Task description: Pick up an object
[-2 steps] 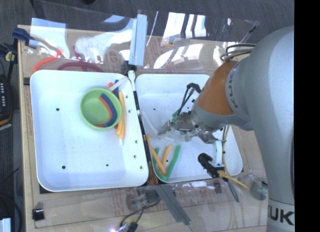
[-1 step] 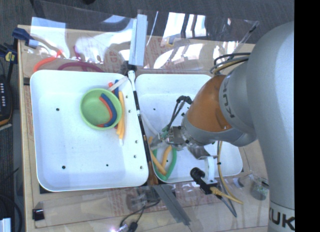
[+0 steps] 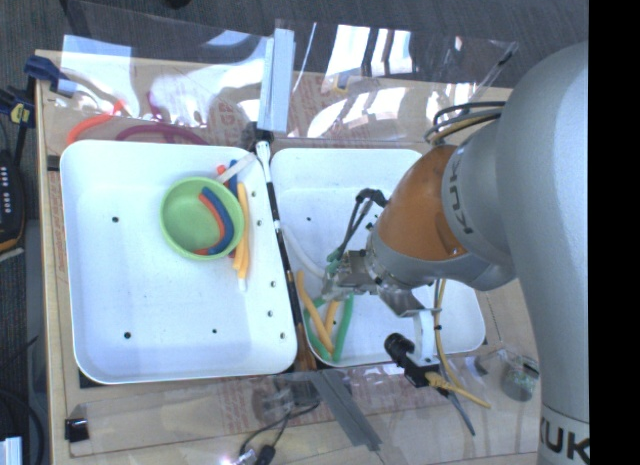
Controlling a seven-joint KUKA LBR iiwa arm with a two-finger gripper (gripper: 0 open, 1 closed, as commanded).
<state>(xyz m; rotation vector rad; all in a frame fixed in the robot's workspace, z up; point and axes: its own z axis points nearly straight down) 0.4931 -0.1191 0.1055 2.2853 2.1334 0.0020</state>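
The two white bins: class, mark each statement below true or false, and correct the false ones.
1. The green bowl sits in the left bin. True.
2. The claw hangs over the left bin. False: it is over the right bin.
3. Green and yellow sticks lie in the right bin, below the claw in the picture. True.
4. The green bowl lies upside down. False: its opening faces up, with coloured pieces inside.

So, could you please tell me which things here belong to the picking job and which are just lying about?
Job:
- gripper
- green and yellow sticks
- right bin

Lying about:
- green bowl
- left bin
- orange cable
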